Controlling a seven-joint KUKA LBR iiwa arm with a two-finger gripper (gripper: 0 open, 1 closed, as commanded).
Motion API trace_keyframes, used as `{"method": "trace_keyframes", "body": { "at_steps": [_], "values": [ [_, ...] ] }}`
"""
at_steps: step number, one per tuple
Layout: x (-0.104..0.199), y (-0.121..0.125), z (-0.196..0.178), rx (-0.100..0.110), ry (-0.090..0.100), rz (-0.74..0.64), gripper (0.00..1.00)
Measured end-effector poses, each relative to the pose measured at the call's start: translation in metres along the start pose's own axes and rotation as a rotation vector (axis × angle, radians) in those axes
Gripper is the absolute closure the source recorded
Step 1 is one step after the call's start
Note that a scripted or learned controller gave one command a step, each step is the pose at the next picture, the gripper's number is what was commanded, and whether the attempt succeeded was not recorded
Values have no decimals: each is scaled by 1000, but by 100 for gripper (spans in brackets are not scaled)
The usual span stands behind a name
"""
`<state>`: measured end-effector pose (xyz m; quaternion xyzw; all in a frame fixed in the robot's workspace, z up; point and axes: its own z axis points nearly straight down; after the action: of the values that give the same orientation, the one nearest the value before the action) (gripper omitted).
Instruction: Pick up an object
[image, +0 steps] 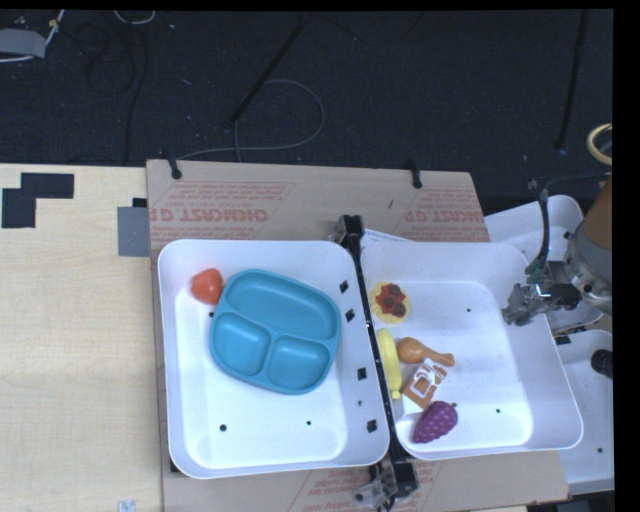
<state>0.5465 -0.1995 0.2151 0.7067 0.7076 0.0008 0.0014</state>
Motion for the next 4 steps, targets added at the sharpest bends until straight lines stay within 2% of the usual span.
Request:
{"method": "trace_keyframes", "body": {
  "at_steps": [1, 2, 4],
  "values": [
    [1, -6, -46, 0, 0, 0, 100],
    [55, -1, -35, 6, 4, -3, 100],
    [175, -15, -36, 8, 4, -4, 100]
  ]
}}
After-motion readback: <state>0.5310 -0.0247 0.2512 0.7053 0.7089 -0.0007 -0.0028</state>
